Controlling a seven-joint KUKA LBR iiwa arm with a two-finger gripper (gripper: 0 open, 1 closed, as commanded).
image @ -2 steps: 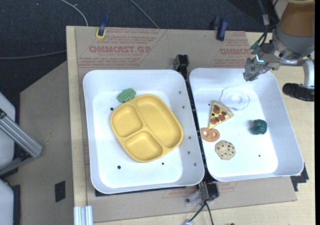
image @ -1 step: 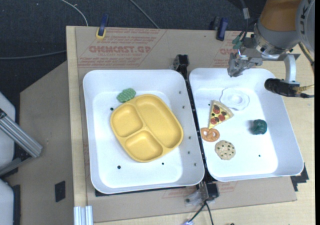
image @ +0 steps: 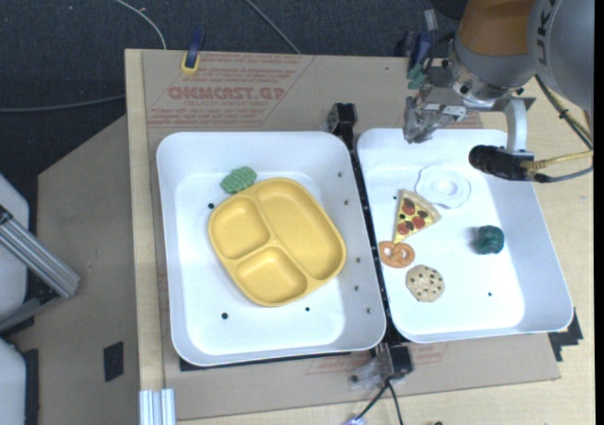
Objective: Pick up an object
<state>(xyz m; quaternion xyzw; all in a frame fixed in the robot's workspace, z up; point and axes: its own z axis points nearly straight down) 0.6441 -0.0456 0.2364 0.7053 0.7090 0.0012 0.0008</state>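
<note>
In the right bin (image: 528, 314) lie a pizza slice (image: 415, 215), an orange pretzel (image: 396, 254), a chocolate-chip cookie (image: 426, 282), a dark green lump (image: 488, 240) and a white ring-shaped piece (image: 444, 187). The left bin (image: 179, 225) holds a yellow divided plate (image: 275, 241) with a small green toy (image: 239, 179) at its far-left edge. My gripper (image: 421, 128) hangs over the far-left corner of the right bin, up and left of the white ring. I see nothing in it.
A black cylinder with a cable (image: 500, 161) juts from the arm over the right bin's far side. Black clamps (image: 342, 118) sit between the bins. The brown board (image: 236, 83) lies under both bins. A blue-and-yellow clip (image: 193, 50) sits at its far edge.
</note>
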